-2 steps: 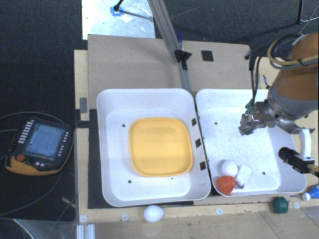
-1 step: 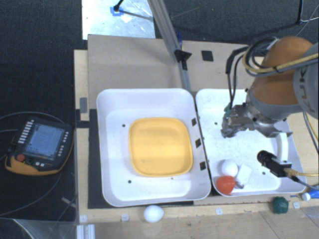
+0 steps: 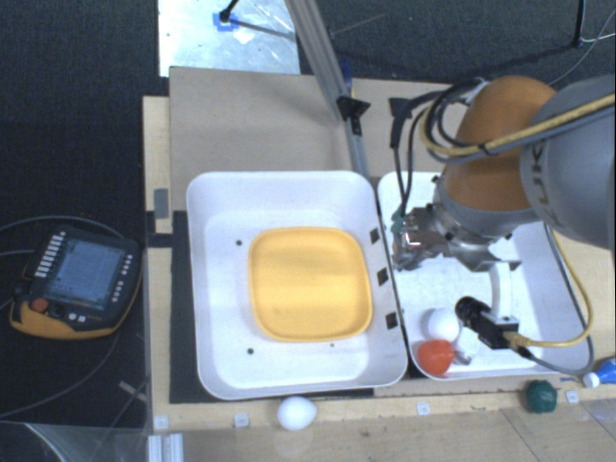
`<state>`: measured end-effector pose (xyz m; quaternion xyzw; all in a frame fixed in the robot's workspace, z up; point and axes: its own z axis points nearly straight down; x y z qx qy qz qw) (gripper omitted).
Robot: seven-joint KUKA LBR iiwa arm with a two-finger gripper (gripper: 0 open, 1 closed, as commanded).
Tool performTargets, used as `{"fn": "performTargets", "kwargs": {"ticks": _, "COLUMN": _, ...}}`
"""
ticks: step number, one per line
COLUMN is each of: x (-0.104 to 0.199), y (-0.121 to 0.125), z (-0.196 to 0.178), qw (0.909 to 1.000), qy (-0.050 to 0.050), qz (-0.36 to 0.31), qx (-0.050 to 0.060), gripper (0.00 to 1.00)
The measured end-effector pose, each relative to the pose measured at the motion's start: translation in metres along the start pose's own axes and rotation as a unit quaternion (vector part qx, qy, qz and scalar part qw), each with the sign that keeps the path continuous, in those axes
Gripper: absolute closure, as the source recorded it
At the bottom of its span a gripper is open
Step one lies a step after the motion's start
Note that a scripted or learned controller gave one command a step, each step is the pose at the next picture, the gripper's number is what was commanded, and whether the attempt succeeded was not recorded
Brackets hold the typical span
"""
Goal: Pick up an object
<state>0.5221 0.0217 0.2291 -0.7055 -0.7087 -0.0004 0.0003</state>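
Two white bins side by side on the bench, one yellow tray in the left bin, one white ball just beside one orange ball in the right bin at its near corner, one gripper over that bin, its grip impossible to tell, one white egg outside.

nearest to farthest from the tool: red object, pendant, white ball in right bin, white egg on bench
From the tool:
1. white ball, right bin
2. red object, same bin's corner
3. white egg, bench front
4. pendant, far left
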Motion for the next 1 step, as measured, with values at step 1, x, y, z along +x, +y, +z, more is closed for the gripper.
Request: {"fn": "performTargets", "kwargs": {"ticks": 1, "x": 0.0520, "y": -0.0140, "z": 0.0095, "qw": 1.0000, "qy": 0.000, "qz": 0.001, "qx": 0.000, "gripper": 1.00}}
